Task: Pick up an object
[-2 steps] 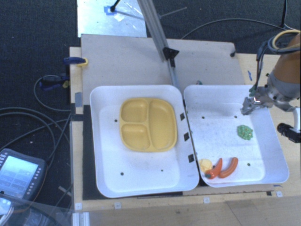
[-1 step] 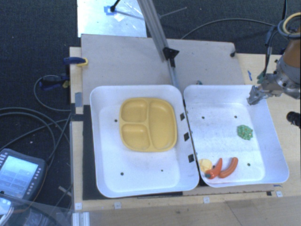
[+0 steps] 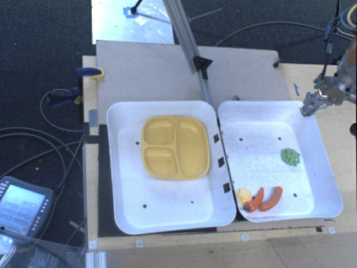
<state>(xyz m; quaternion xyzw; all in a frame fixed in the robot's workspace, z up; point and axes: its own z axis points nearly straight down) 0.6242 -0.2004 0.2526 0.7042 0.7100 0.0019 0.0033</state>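
Note:
In the right bin (image 3: 262,110) lie a green broccoli-like piece (image 3: 290,157) near the right wall, an orange sausage (image 3: 271,199) and a red pepper-like piece (image 3: 254,201) at the front, and a small yellow item (image 3: 244,195) beside them. My gripper (image 3: 310,106) hangs at the bin's far right corner, above the rim, well behind the green piece. Nothing shows between its fingers.
A yellow divided plate (image 3: 175,148) lies in the left bin (image 3: 128,205). A slanted metal pole (image 3: 184,32) crosses the back of the bench. Cables and a pendant (image 3: 22,208) lie on the floor at the left.

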